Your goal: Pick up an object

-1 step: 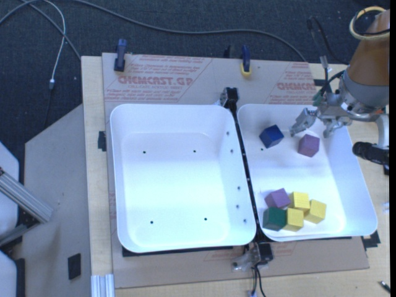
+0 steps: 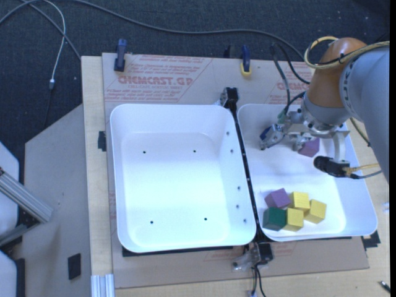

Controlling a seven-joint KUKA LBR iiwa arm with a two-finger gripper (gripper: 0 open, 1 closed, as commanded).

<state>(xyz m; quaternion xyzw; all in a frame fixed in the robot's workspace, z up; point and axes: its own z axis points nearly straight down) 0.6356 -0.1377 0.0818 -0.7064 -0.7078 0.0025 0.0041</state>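
Camera view: the gripper (image 2: 296, 136) hangs low over the right bin (image 2: 365, 218), a purple block (image 2: 309, 146) just beside it; grip state cannot be told. Risk: closing off-centre may nudge this block away ungrasped.

You have two bins side by side; the right bin (image 2: 365, 215) holds a cluster of blocks (image 2: 294, 209) at its near end. Behind them, the gripper (image 2: 296, 136) hangs beside another block (image 2: 309, 146)
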